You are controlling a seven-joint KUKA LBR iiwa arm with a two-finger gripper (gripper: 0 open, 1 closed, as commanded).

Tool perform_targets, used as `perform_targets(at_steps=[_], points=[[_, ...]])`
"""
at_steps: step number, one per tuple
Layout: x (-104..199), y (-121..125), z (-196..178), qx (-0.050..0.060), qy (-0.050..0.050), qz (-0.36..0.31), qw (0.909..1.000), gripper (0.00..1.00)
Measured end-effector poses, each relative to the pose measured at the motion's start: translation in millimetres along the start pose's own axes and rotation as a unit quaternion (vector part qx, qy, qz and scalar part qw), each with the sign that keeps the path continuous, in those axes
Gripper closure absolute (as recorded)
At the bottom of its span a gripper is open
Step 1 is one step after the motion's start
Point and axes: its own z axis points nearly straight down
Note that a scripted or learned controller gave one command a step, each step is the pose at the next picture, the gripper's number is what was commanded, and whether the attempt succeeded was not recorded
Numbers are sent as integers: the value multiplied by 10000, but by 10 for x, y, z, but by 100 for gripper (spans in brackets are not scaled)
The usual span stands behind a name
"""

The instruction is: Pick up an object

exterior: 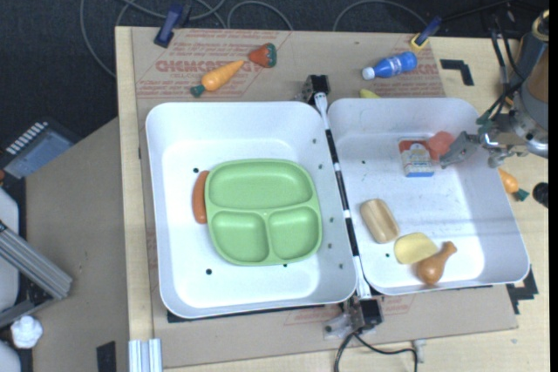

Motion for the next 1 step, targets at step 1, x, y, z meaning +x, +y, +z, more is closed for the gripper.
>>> perform_targets(at_steps=[1], points=[[246, 409, 798, -12, 20, -12, 10000, 0]])
